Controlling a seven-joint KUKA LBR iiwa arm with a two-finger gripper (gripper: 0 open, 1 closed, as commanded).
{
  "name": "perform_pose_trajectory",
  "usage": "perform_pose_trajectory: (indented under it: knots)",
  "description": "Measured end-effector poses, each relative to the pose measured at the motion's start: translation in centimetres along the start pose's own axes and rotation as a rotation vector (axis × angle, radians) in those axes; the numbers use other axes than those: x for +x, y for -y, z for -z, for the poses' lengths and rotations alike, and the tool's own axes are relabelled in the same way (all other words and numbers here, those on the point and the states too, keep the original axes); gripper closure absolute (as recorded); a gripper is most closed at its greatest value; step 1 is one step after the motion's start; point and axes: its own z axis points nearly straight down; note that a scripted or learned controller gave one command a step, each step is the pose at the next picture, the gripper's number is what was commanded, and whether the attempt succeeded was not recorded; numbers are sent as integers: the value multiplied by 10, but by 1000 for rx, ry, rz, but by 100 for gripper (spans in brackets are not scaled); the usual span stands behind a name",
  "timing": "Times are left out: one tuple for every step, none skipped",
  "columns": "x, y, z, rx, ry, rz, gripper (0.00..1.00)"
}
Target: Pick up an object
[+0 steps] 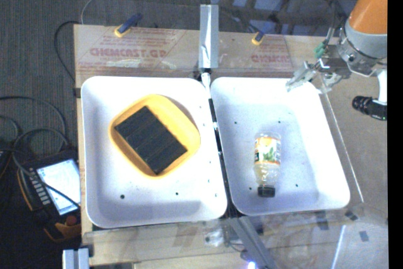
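**Bottle sitting in the right bin, gripper up at the corner**

Left bin (94,198) has a yellow dish (189,129) with a dark ridged pad (151,138) in it. Right bin (327,198) holds a small clear bottle (267,160), black cap toward the near edge. The gripper (310,77) hangs over that bin's far right corner, fingers apart, nothing between them.

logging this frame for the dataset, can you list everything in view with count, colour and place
bins: two, white, side by side on the bench
dish: one, yellow with a dark ribbed insert, in the left bin
bottle: one, clear with a dark cap, lying in the right bin
clamps: two, yellow and blue, on the bench's far edge
tablet: one, lit screen, on the floor at left
arm: one, grey with an orange band, upper right
tool: one, above the right bin's far right corner
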Motion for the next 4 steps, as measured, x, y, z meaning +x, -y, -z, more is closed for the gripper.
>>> perform_pose_trajectory:
  knots:
    - [-36,-28,-51,0,5,29,0]
    - [-35,-40,16,-1,3,-148,0]
    - [5,36,-159,0,0,-298,0]
    - [58,80,-164,-17,3,-181,0]
